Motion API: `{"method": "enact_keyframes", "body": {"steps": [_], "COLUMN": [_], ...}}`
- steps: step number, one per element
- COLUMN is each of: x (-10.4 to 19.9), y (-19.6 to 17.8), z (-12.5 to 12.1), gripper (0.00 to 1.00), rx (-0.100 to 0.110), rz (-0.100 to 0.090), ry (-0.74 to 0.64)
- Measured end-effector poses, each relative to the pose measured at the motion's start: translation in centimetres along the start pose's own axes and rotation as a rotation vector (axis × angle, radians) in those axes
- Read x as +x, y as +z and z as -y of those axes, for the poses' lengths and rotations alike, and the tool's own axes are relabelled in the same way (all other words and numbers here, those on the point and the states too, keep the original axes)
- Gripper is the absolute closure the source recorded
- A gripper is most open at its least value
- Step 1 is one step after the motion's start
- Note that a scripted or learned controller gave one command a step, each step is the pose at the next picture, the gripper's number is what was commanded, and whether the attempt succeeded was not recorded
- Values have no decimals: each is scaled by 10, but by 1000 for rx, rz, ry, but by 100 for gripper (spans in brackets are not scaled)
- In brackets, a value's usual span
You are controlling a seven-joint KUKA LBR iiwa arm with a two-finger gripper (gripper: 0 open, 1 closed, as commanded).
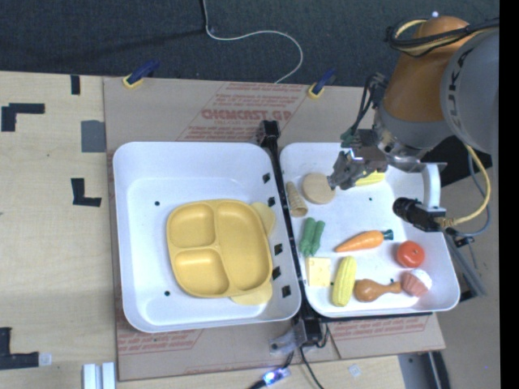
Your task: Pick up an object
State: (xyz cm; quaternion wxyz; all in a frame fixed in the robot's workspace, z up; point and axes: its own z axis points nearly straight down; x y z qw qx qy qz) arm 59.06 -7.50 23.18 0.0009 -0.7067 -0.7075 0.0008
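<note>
I can't tell my gripper (344, 173) fingers' state; I centre over the tan round cookie (318, 190) beside it, then descend squarely.

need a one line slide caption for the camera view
KUKA arm's gripper hovers by a tan round piece in the right bin of toy food; yellow divided plate fills the left bin.

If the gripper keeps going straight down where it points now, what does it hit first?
Probably the round tan cookie-like disc: the gripper hangs just to its upper right, tips angled toward it. Depth is unclear; it might land on the right white bin's floor beside it.
</note>
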Motion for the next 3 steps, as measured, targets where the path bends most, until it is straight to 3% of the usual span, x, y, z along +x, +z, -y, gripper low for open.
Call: {"method": "enact_keyframes", "body": {"steps": [3], "x": [1], "y": [7], "z": [-17], "gripper": [100], "rx": [-1], "rz": [0], "ry": [0]}}
